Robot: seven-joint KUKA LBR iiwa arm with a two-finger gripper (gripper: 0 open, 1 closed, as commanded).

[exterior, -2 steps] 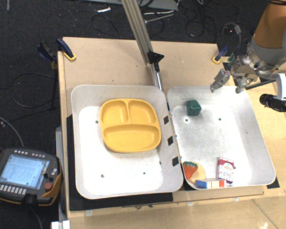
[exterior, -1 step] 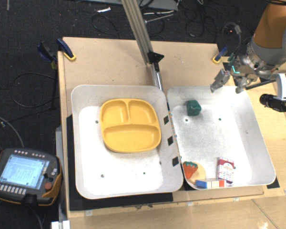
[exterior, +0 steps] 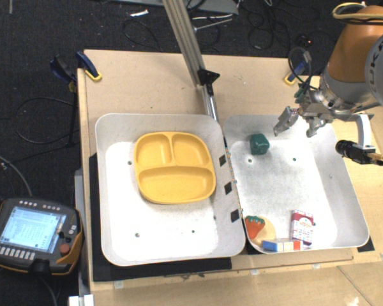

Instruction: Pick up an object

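Observation:
A dark green block [exterior: 260,144] lies in the right bin [exterior: 332,190] near its far left part. At that bin's near edge sit a strawberry-like toy [exterior: 256,225], a small red and white box [exterior: 302,227] and a blue and white piece [exterior: 283,245]. My gripper [exterior: 299,124] hangs over the bin's far edge, to the right of the green block and apart from it. Its two fingers are spread, and nothing sits between them.
The left bin [exterior: 115,190] holds a yellow divided plate [exterior: 175,167]. A slanted metal pole [exterior: 186,34] runs from the top down to the gap between the bins. A handheld control pendant [exterior: 32,233] lies at the lower left, off the bench.

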